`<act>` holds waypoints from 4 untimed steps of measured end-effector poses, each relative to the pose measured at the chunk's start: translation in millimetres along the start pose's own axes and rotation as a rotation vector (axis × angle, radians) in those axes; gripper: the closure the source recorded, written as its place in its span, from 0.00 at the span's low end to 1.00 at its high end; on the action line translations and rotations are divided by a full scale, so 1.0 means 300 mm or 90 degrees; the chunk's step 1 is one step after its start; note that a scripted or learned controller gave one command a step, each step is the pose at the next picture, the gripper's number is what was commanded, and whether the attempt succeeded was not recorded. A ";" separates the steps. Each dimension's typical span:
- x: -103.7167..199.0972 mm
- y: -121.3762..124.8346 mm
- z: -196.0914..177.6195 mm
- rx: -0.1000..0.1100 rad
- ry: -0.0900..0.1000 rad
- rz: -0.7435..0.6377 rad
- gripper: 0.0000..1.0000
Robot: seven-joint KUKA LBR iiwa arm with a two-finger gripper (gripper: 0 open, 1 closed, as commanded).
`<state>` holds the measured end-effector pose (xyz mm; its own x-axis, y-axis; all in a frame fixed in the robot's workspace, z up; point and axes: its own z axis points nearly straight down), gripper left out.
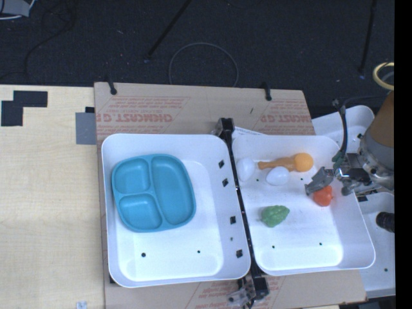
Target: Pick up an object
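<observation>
On your worktop (51, 192), the left bin (161, 262) carries a blue divided plate (153, 192) toward its left edge. The right bin (302, 250) holds two white pieces (278, 176) near its top left corner, an orange-headed mallet (291, 163) beside them and a green lump (275, 215) near the middle. At that bin's right edge you see the claw (329, 184) directly over a red object (323, 196), touching or nearly so; whether its fingers grip it, you cannot tell.

- Left bin (122, 262): holds a divided tray (153, 192), toward its left.
- Right bin (309, 253): holds a maraca (290, 163) at the rear, an egg (277, 176) just before it, a leafy item (275, 215) mid-bin.
- Gripper (329, 184): at the right bin's right side, touching a round item (323, 197).
</observation>
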<state>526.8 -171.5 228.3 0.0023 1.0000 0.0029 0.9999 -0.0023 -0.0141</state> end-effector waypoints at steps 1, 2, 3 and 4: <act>-0.001 0.008 -0.021 -0.007 -0.001 -0.001 0.00; -0.013 0.033 0.141 -0.004 -0.001 -0.001 0.00; -0.016 0.041 0.354 -0.004 0.000 -0.001 0.00; -0.013 0.044 0.472 -0.008 -0.001 -0.001 0.00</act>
<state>538.1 -175.1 86.5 0.0009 1.0000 0.0006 1.0000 -0.0009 -0.0022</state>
